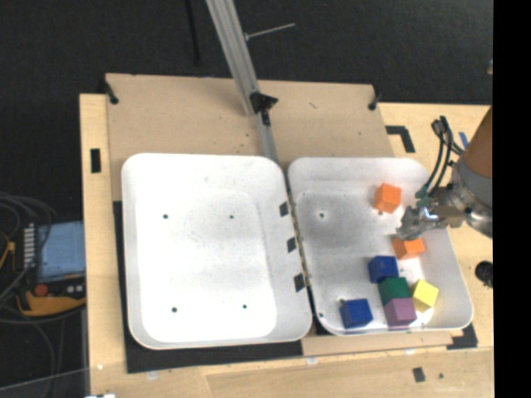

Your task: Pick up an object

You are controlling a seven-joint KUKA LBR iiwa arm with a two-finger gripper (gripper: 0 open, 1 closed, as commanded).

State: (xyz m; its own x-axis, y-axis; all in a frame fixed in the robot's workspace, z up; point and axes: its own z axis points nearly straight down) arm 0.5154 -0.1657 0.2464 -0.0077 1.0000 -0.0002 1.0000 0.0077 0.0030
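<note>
The right bin holds several small blocks: an orange cube near its back, a flat orange block at the right, two blue cubes, a green cube, a purple cube and a yellow cube. My gripper comes in from the right and hovers low over the bin, just above the flat orange block and to the right of the orange cube. Nothing shows between its fingers.
The left bin lies beside the right one, joined along a hinged middle edge. A slanted metal rail rises from behind the bins. A blue box and cables sit off the bench at the far left.
</note>
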